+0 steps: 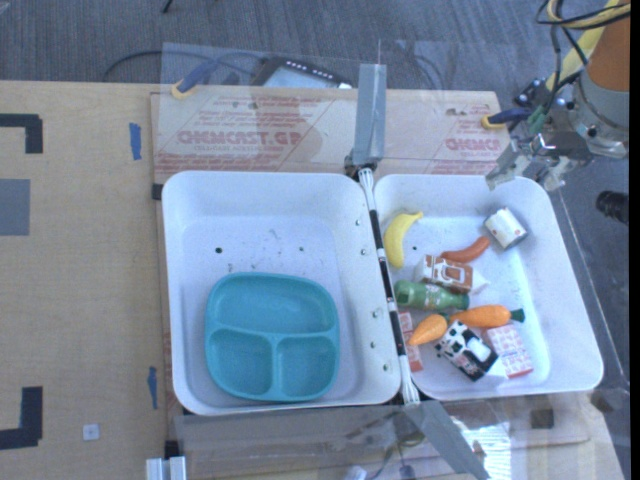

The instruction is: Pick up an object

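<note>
Camera view has the gripper (528,164) hanging over the far right corner of the right bin (575,298), and whether it is spread or closed I cannot tell. Nothing is lifted yet: banana (400,236), green bottle (430,295), carrot (487,316) and the rest lie bunched toward that bin's near left side, a small white block (506,227) nearer the arm. My worry is a descent into that crowded heap, nudging neighbours and closing on nothing.
</note>
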`<state>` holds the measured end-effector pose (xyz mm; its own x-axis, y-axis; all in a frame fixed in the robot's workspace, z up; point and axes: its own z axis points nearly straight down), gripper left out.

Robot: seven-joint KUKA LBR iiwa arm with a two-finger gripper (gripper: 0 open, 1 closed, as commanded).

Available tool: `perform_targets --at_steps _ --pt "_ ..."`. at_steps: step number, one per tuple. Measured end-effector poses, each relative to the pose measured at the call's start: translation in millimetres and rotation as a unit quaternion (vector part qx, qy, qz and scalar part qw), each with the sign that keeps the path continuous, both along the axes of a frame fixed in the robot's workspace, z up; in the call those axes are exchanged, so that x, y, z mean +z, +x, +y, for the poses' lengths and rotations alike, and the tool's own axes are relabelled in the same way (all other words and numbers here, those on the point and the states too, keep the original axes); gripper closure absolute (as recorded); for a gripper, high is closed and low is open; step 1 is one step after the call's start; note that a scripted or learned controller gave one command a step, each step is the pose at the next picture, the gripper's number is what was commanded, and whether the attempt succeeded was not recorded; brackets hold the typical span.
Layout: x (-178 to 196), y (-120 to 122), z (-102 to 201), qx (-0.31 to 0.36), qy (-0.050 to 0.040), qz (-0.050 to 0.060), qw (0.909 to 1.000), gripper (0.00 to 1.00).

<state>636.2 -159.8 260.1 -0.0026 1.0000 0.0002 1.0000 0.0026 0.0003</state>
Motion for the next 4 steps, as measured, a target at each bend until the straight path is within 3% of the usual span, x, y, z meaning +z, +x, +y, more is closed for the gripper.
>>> perform_targets --at_steps 1,2,3,4 --pt "-125.5 -16.7 10.1 0.042 0.0000 0.000 0.9991 0.00" --pt "-146.6 -17.4 -12.3 0.059 0.0013 -0.008 0.9982 0.00" --pt "-153.3 -8.5 -4.7 0.049 -0.0044 -0.006 0.9988 0.00" --pt "-152.8 -0.7 -7.3 0.031 -0.0010 -0.002 0.9995 0.00"
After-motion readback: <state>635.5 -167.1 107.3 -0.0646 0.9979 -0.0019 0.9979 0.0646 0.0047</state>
